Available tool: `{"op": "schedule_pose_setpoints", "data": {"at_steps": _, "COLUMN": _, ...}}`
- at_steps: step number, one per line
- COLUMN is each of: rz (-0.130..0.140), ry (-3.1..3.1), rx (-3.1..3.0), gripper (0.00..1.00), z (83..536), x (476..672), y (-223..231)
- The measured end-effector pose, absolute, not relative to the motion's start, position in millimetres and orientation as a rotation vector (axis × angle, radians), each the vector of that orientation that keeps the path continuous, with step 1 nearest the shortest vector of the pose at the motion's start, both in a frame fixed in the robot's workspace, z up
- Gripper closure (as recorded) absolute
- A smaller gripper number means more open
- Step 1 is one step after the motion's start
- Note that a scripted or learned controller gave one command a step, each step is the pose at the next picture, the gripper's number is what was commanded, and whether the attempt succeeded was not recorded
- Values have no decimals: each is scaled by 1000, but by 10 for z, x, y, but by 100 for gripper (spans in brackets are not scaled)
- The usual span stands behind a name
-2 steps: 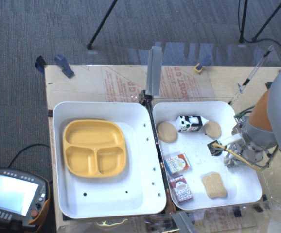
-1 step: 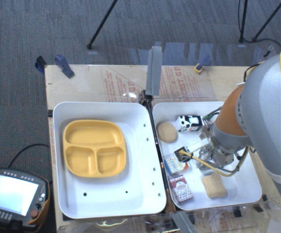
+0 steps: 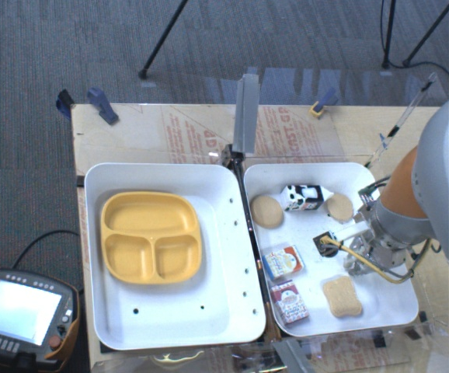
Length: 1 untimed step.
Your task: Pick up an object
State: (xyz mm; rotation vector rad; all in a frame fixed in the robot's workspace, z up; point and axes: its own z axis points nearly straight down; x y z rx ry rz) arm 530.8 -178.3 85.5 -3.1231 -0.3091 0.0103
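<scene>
Right, starting at the left bin: a yellow tray with three compartments lies flat toward its 10 o'clock corner. Over to the right bin, and this one is busy. A round tan bun lies at 10 o'clock, an upper packet and a lower packet run down the 8 o'clock side, a cow-patterned carton lies on its side at 11 o'clock, and a second bun is at 1 o'clock. The toast slice lies flat at 5 o'clock, apart from its neighbours. The gripper hangs at 3 o'clock, just beside the toast, which sits at its 7 o'clock. Whether the claw is spread or pressed together, I cannot tell. The toast looks like the likeliest pick: probably light, stiff and a bit slick if it is toy food, and lying very low. Best taken across its narrower sides, with the claw coming down close to the bin floor.
</scene>
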Motion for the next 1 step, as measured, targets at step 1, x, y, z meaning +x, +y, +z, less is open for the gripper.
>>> {"op": "schedule_pose_setpoints", "data": {"at_steps": 1, "rz": 11, "ry": -309, "rx": -3122, "gripper": 100, "z": 854, "x": 4844, "y": -2139}}
